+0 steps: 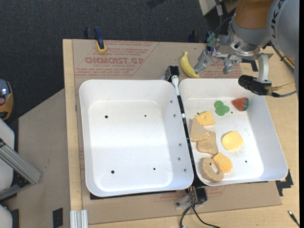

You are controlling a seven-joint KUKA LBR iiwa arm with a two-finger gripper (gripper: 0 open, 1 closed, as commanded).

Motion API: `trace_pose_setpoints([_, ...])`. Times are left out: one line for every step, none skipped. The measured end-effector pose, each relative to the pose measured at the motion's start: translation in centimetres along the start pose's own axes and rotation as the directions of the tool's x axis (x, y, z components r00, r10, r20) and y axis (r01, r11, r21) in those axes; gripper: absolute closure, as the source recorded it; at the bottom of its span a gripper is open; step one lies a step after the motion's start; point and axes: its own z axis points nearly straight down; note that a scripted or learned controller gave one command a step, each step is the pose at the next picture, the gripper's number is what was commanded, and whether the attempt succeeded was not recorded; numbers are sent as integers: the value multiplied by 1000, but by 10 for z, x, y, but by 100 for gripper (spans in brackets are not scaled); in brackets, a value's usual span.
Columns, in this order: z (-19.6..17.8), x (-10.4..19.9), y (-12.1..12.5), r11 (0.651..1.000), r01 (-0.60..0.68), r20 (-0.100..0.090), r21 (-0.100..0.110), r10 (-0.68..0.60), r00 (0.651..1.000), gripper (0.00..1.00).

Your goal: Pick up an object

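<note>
Toy foods (213, 141) in right bin (266, 146)

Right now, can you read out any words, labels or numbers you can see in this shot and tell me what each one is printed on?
"CHEMCAST G P", in red capitals, on the brown board under the two white bins; the last letters are faint, so that reading is unsure.
Smaller red print above and below that line on the same board: too small and blurred to read.
Nothing readable on the bins, the food pieces or the arm.

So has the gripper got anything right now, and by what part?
Nothing is held. The gripper hangs open above the bench behind the right bin, and the banana lies just to its left, outside the fingers.
</note>
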Motion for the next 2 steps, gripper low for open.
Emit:
trace_pose_setpoints([1,-3,-3,1000,-4,2,15,4,1000,100])
trace_pose_setpoints([-136,44,1,1000,-1,0,2,1,1000,100])
